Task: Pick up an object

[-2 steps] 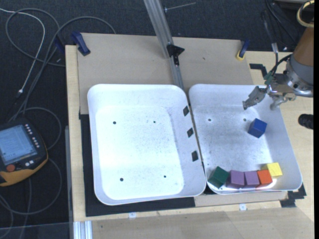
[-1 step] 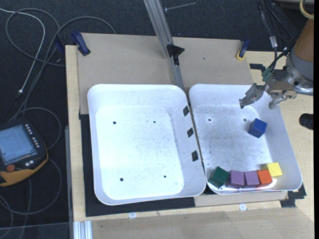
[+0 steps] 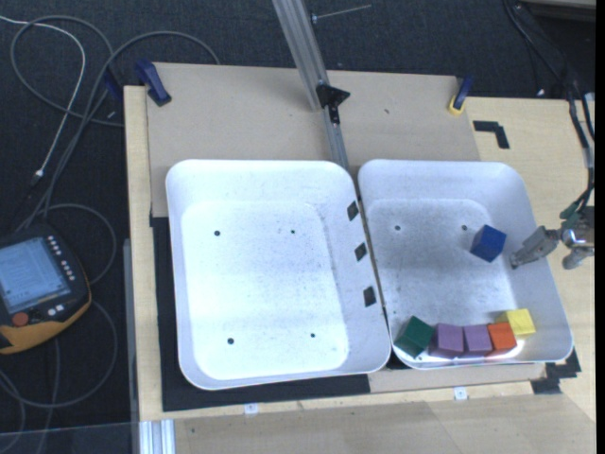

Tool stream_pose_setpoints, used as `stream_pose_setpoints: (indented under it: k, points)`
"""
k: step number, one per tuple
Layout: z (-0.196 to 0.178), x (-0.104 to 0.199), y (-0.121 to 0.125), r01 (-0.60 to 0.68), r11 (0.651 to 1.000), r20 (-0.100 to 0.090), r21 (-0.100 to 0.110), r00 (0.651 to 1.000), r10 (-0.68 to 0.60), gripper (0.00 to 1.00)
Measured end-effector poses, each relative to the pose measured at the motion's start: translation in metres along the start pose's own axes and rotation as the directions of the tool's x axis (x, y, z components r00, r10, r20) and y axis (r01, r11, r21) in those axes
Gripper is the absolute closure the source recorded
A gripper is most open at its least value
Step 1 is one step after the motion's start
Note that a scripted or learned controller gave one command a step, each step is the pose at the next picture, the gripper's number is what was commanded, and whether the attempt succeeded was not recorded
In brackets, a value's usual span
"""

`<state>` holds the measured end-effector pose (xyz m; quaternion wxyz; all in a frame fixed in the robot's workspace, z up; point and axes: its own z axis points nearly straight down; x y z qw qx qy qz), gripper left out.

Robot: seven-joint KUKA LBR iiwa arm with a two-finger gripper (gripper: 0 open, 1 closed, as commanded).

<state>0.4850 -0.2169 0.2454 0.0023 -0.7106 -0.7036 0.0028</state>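
On the desk (image 3: pixel 416 102), the right bin (image 3: pixel 444 183) is the landmark. A blue cube (image 3: pixel 489 242) lies inside it toward its right wall, alone. Along the bin's near edge sit a green block (image 3: pixel 414 336), a purple block (image 3: pixel 450 339), a second purple block (image 3: pixel 477 338), an orange block (image 3: pixel 503 341) and a yellow block (image 3: pixel 521 323), in a touching row. The end effector (image 3: pixel 553 246) hangs at the bin's right rim, just beside the blue cube, its fingers apart and clasping nothing. No writing is legible anywhere.
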Motion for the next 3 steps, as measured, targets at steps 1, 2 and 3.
stream_pose_setpoints:
  k: [1, 2, 3]
  points:
    - [0.11, 0.043, -0.002, 0.011, 1.0, -0.006, 0.002, 1.0, -0.011, 0.0]
    - [0.135, 0.03, 0.086, 0.013, 1.0, 0.001, -0.012, 1.0, -0.013, 0.0]
    - [0.145, 0.003, 0.144, 0.012, 1.0, 0.002, -0.011, 1.0, -0.012, 0.0]
